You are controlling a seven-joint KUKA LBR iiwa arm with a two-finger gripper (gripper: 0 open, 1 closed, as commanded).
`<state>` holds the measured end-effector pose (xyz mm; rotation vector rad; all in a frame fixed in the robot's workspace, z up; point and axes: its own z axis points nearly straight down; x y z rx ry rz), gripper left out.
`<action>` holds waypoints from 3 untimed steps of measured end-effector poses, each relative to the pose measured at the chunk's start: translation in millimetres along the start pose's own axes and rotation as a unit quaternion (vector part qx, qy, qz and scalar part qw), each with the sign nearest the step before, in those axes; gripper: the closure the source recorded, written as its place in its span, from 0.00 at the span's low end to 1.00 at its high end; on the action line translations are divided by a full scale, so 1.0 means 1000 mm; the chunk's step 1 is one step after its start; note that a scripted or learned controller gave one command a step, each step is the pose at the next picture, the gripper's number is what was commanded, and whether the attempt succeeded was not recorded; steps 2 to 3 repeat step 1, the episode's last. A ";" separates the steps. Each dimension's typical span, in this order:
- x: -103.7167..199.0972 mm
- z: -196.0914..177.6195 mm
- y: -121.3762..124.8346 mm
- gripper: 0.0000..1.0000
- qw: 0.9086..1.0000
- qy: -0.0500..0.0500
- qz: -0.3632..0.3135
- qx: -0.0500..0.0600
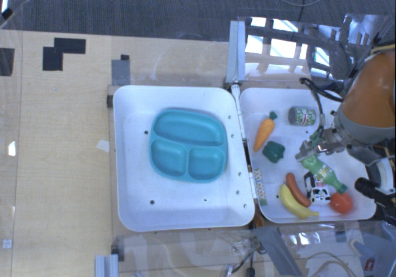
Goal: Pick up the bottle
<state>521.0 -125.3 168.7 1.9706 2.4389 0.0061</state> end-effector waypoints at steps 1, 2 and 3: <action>0.000 -0.011 0.002 1.00 1.000 -0.001 -0.001 -0.003; 0.000 -0.011 0.002 1.00 1.000 -0.001 -0.001 -0.003; 0.000 -0.011 0.002 1.00 1.000 -0.001 -0.001 -0.003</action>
